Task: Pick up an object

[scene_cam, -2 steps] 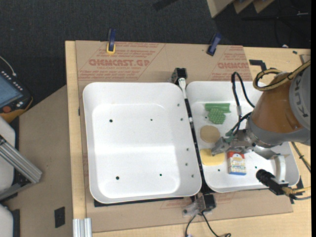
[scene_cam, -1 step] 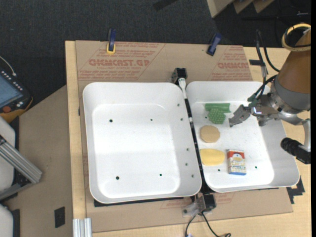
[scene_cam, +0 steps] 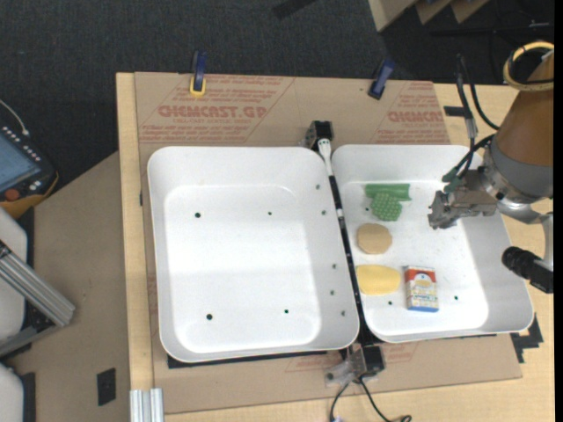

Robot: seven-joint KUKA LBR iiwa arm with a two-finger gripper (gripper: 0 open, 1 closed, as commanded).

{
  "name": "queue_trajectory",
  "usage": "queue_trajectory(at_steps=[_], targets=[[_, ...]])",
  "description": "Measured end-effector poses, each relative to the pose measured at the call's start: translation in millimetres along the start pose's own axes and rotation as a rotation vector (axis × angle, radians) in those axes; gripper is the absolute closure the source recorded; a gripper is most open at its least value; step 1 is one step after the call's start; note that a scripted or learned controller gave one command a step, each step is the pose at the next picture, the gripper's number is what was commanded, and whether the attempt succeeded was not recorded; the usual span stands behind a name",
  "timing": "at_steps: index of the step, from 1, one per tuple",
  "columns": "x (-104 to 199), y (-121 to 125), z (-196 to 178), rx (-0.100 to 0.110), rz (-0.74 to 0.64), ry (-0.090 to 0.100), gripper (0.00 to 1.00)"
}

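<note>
you can read red print on the brown cardboard sheet [scene_cam: 264, 104] under the bins: "chemcast gp" stands behind the left bin, large and tilted, with lines of smaller red print above and below it that are too fine to make out. the same red lettering repeats on the sheet behind the right bin, partly cut off. the small red, white and blue carton [scene_cam: 422, 289] carries a label, but its print is too small to read.

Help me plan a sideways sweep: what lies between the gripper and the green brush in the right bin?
In the camera view, only bare white bin floor lies between the gripper and the green brush.
</note>
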State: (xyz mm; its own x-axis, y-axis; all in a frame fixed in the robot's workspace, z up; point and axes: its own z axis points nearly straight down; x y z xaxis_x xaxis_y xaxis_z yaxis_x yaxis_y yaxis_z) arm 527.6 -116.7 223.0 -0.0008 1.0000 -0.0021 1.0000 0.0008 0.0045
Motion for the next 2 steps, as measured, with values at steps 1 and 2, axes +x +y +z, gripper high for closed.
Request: queue_trajectory(at_steps=[1,2], targets=[[66.4,-44.4,-80.4,-0.004,-0.007,0.004,1.00],[142.5,-46.6,-142.9,-0.004,-0.009,0.005,1.00]])
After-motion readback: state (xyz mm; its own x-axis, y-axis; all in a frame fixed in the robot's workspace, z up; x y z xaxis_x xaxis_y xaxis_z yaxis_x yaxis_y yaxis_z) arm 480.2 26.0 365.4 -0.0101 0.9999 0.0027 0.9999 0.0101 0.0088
